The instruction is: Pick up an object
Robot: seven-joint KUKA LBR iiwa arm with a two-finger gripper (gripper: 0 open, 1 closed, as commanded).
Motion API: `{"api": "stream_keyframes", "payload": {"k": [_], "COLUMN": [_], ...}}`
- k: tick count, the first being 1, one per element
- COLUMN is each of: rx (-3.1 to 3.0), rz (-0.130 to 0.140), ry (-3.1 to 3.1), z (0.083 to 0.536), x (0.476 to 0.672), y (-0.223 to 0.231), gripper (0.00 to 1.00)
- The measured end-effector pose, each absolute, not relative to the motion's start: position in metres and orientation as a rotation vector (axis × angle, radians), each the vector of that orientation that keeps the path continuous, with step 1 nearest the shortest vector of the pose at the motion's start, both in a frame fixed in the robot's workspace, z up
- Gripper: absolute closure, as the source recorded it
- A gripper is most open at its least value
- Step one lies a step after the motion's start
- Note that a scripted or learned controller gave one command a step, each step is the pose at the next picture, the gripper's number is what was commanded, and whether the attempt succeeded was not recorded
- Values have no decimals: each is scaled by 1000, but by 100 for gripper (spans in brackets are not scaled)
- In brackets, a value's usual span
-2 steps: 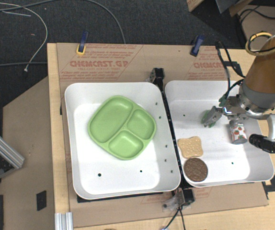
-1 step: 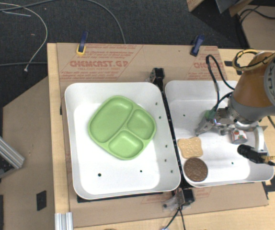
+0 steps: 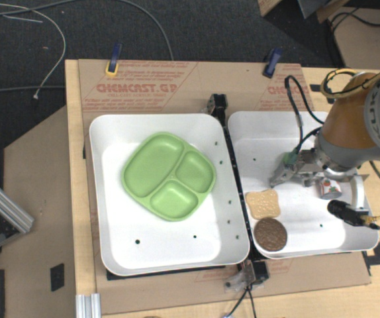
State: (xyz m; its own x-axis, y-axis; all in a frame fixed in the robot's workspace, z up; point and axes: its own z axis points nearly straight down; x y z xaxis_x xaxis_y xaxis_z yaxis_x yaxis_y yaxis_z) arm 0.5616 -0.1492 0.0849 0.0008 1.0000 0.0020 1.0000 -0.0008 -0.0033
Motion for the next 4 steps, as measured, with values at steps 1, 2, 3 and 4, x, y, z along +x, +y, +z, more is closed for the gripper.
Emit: {"api": "stream_keyframes", "payload": {"k": [1,2,3,4], "rx": [-2222,-2223,-2224,-2222], "rz": [-2,-4,-6,-3], "ry": [-2219,-2225,-2228,-2225], "z": [96,140,195,224], "x": [563,563,575,575], "y": [-149,-147,-148,-148], "gripper": [100,100,100,100]}}
